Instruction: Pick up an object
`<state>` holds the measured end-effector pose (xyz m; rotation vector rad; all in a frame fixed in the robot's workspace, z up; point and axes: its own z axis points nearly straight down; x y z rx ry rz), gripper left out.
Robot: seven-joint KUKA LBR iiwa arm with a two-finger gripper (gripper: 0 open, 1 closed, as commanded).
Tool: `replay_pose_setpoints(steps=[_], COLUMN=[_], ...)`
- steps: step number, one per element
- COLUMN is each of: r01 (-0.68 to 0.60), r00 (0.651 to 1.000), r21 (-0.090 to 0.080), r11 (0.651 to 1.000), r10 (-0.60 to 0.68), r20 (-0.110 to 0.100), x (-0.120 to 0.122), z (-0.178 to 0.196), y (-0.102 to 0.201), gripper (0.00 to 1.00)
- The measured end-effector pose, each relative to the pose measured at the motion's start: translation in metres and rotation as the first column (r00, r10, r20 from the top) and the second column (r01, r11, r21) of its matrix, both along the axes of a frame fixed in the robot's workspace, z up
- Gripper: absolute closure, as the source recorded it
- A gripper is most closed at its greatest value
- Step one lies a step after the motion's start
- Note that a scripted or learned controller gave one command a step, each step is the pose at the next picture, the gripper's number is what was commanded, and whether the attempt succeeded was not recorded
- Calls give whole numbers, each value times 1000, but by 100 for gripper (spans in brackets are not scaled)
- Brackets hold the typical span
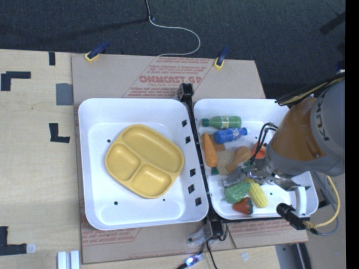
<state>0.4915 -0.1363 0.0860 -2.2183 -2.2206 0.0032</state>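
Desk [33, 167] first: tan top with black marks on your left, and a cardboard sheet [168, 77] under both bins, clipped at its far edge. Left bin [90, 150] carries a yellow divided tray [145, 160], lying flat and roughly centred. Right bin [247, 106] is where your pickable stuff sits, all crowded toward its left half.

Arm [305, 136] comes in from the right, grey with the orange band, hanging over the right bin's right half.

End effector [247, 175] is low over the pile, just above the green vegetable and the corn. You can't tell from this angle if it's open or closed, or whether anything is gripped; the wrist hides it.

Objects, big to small:
- green bottle [222, 121], lying on its side at the far end
- blue bottle [230, 134], just near of it, also on its side
- orange carrot [210, 150], along the left wall
- tan piece [242, 156], touching the end effector area
- green vegetable [236, 191]
- yellow corn [257, 195], beside it
- red piece [243, 207], nearest you
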Motion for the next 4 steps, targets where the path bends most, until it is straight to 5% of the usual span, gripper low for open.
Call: replay_pose_setpoints(steps=[1,3,4], r01=[0,-1,-1], r00=[1000,1000,1000], r21=[1,-1,0], r11=[1000,1000,1000], r10=[0,1,1], r20=[-1,6,3], x=[0,-12,-12], z=[11,117,139], y=[0,-4,-3], gripper=[100,100,100])
